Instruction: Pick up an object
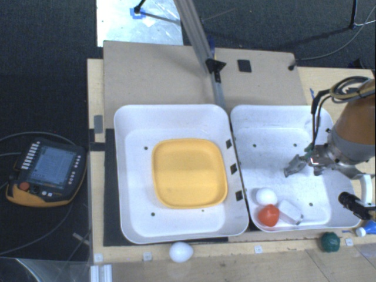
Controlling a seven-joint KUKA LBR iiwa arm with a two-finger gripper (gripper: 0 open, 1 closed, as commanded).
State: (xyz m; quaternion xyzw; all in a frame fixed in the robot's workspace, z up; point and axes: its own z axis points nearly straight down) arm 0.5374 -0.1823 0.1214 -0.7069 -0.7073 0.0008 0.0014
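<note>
My gripper (301,165) hangs over the middle of the right bin (258,128), on the grey arm with its orange band (354,125) coming in from the right. Nothing shows in its grasp. Below and to its left, at the bin's front edge, three small objects lie close together: a white ball (265,196), a red ball-like object (269,215) just in front of it, and a white block (289,211) to their right. The gripper stands apart from all three.
The left bin (132,157) holds a square yellow plate (190,172). On the bench in front of the bins lie a white egg-shaped object (181,251) and a green object (330,241). A teach pendant (46,170) lies on the floor at left.
</note>
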